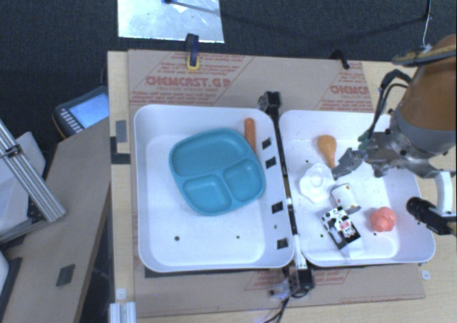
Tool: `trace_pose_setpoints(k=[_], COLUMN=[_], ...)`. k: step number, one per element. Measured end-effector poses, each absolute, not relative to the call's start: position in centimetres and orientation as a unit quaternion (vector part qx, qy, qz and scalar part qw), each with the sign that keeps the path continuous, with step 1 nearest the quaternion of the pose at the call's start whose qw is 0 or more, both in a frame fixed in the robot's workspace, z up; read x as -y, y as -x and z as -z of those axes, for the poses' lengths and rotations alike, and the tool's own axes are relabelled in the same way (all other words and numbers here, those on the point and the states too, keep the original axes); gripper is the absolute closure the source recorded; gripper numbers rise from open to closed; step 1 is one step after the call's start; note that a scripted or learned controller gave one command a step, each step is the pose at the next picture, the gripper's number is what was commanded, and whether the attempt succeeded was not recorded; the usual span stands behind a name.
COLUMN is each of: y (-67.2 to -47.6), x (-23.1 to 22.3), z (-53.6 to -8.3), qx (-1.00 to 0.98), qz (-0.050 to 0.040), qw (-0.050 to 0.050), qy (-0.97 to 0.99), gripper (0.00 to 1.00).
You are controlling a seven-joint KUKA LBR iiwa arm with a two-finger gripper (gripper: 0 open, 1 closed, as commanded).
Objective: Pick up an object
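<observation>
The grey two-finger gripper (348,164) is hovering low over the right white bin (410,243), just beside a white crumpled lump (314,182); I cannot tell how its jaws stand. This looks like the approach step. Next it needs centring over 1 object, then descending.

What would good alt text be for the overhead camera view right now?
A grey robot arm's gripper hangs over the right white bin, near a white lump, a tan drumstick-shaped toy, a pink ball and a black-and-white toy. The left bin holds a blue divided plate and an orange stick.
</observation>
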State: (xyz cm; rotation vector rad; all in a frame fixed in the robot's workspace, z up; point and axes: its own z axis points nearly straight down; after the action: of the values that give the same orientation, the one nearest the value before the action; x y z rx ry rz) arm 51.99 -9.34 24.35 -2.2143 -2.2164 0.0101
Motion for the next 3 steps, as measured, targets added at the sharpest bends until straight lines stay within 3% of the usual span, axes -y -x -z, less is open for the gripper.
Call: trace_pose_setpoints(k=[1,3], y=[-52.2,-52.5], x=[9.3,9.3], z=[-24.9,-13.4], qx=[0.708,0.708], qz=[0.0005,-0.0011], qw=[-0.001,0.002], qy=[0.706,0.707], gripper=[0.0,0.0])
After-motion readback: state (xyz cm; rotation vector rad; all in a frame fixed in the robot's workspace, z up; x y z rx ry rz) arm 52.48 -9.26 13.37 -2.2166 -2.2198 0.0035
